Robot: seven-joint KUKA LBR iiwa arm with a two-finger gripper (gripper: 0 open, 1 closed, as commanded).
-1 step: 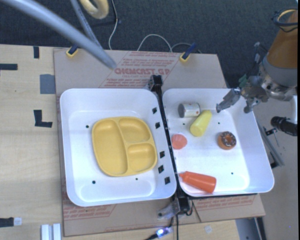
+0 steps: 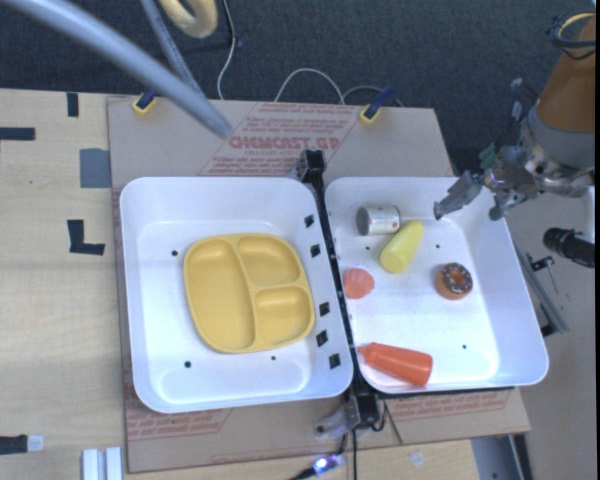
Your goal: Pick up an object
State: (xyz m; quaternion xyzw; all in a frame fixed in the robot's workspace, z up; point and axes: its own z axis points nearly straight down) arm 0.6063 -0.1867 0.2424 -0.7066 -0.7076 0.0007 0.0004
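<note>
Writing: red print on the cardboard sheet [image 2: 280, 143] under the bins; only "CHEMCAST" can be made out, the rest too faint to read.
Landmark: black divider [image 2: 325, 268], the strip where the two bins meet.
Left bin [image 2: 145, 298]: left of the divider; holds a yellow tray [image 2: 248, 291] with three compartments, lying flat.
Right bin [image 2: 515, 338]: right of the divider; holds five things.
Can [image 2: 378, 219]: small, silver, on its side, near the divider at the far end.
Yellow piece [image 2: 402, 246]: touching the can, on the side away from the divider.
Pink disc [image 2: 358, 284]: just right of the divider, mid-length.
Orange piece [image 2: 396, 363]: carrot-like, near end, close to the divider.
Donut [image 2: 454, 280]: brown, well right of the divider.
Arm: enters from the right, orange band visible.
Jaws [image 2: 480, 194]: above the right bin's far right corner, apart, nothing between them.
Worktop [image 2: 40, 288]: pale wood with black marks.
Floor [image 2: 430, 28]: dark carpet beyond; white cable loops there.
</note>
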